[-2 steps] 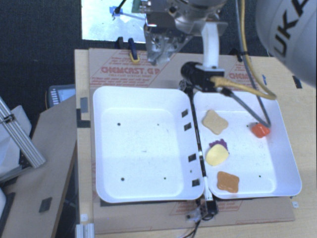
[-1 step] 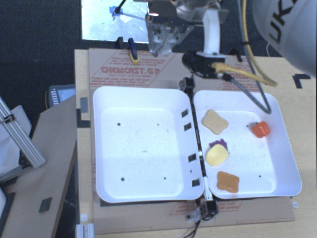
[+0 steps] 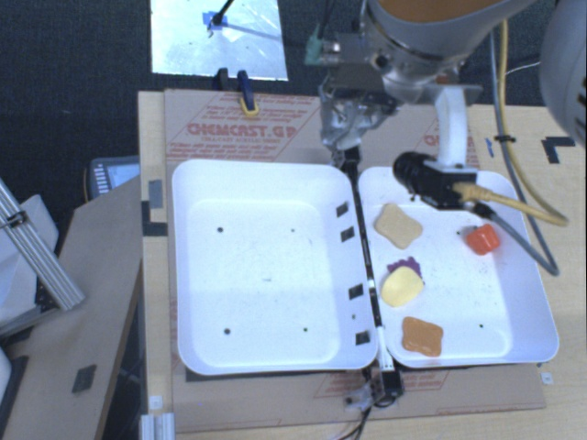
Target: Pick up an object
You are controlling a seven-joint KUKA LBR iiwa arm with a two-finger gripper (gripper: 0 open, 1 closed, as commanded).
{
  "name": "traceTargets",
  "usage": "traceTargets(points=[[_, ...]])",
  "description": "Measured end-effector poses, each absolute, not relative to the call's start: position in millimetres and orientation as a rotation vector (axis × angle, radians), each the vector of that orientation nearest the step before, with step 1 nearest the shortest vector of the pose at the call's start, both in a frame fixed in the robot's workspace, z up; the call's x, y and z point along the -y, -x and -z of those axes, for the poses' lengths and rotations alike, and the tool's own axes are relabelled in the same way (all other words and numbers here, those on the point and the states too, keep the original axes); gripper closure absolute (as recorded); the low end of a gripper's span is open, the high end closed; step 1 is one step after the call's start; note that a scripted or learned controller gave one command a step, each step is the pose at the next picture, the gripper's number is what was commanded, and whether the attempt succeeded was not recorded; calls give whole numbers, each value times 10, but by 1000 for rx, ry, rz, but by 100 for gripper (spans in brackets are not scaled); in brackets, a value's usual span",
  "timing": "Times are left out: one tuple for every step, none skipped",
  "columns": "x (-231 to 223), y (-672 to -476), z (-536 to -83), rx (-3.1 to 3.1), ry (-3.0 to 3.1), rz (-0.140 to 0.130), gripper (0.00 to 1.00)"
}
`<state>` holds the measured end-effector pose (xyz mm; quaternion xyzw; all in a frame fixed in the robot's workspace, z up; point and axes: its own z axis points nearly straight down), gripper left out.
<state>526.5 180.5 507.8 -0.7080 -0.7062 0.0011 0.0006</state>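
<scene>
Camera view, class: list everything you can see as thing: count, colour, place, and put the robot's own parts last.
Bins: two, white, side by side on the bench.
Bread-slice toy: one, tan, upper left of the right bin.
Tomato-like toy: one, orange-red, right bin, right of the bread slice.
Grapes-like toy: one, purple, right bin, partly under the yellow piece.
Rounded piece: one, pale yellow, right bin, centre-left.
Flat lumpy piece: one, orange, right bin's near-left corner.
Cardboard sheet: one, brown, under the bins.
Gripper: one, metallic, above the bins' far edge.
Arm: one, grey with an orange band, top right.
</scene>
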Motion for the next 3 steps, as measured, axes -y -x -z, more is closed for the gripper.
traceTargets(points=[[-2250,-5741,-5287,2229,2216,6,100],[-1723,-5293,-4534,2217,2221,-13,100],[-2026,-4835,-3554,2225,2210,-13,100]])
